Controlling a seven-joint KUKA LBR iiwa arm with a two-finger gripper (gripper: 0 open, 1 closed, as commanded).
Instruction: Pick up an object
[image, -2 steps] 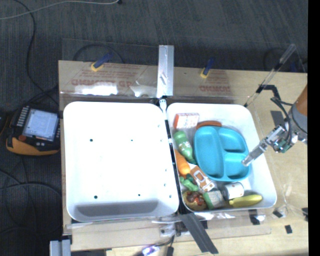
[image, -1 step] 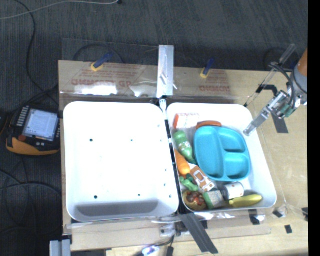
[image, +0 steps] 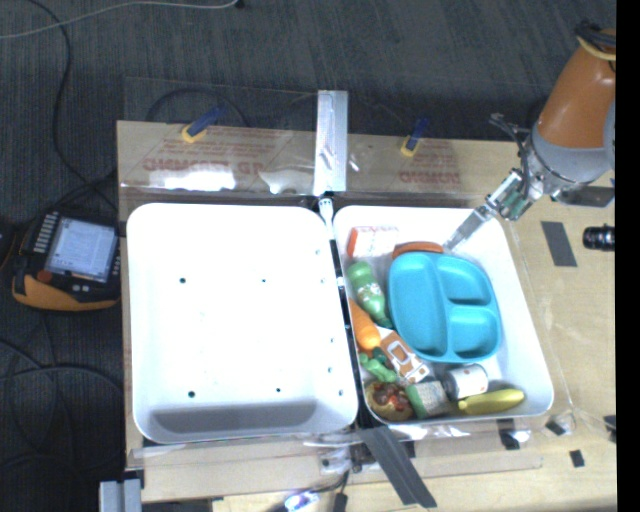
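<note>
Heaped in the right bin (image: 535, 345), against its left wall and near edge. Largest: a blue divided plate (image: 445, 305), three compartments, tilted, lying across the middle. Behind it, toward the far left corner, a white carton with red print (image: 372, 240) and an orange rim (image: 418, 247) peeking out. Along the left wall, a green toy vegetable (image: 368, 290), then a carrot (image: 365, 325). Near the front edge, a small white-and-orange box (image: 403, 361), a dark jar with white cap (image: 448, 388), a yellow banana (image: 490, 400), red and green bits (image: 385, 397) in the near left corner.
</note>
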